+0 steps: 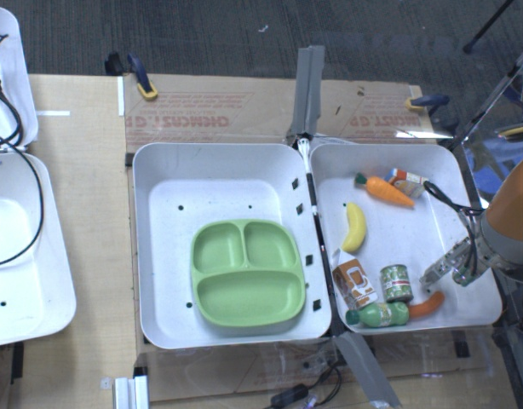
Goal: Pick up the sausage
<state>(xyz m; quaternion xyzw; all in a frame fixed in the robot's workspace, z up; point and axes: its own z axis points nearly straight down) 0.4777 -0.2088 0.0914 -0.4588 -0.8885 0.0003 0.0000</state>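
The gripper (445, 273) hangs low over the right bin (456, 167), near its right wall; I cannot tell how it is set. The sausage (426, 305) lies on the bin floor just below it, toward the front edge. Left of the sausage lie a green bottle (381, 315), a can (396, 283) and a small carton (355, 283). Farther off sit a banana (354, 227) and a carrot (388, 192).

plate (247, 273) in left bin (151, 228) | sausage (426, 305) right of can (396, 283), right bin (466, 313)
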